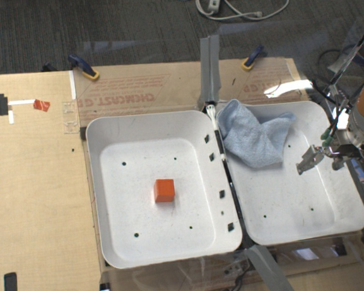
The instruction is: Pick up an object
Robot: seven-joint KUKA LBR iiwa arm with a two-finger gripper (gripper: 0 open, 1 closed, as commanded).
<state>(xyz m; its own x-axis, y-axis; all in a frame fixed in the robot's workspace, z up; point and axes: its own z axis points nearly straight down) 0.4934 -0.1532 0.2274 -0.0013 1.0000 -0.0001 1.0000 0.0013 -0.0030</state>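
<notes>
- At the right edge of the frame, the gripper [319, 157] hung over the right bin [289, 218]; finger state could not be told.
- The orange cube [164, 191] sat mid-left bin [110, 198]; a blue-grey cloth [254, 138] lay bunched at the right bin's upper-left corner.
- Recommended: centre over one object, descend vertically, then close.

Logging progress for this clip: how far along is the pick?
Done: nothing lifted yet. The orange block sits on the floor of the left bin, and the blue-grey cloth lies bunched in the right bin, at its far left corner. In hand: the gripper is over the right bin, beside the cloth, carrying nothing. Left: grasp and lift an object.
</notes>
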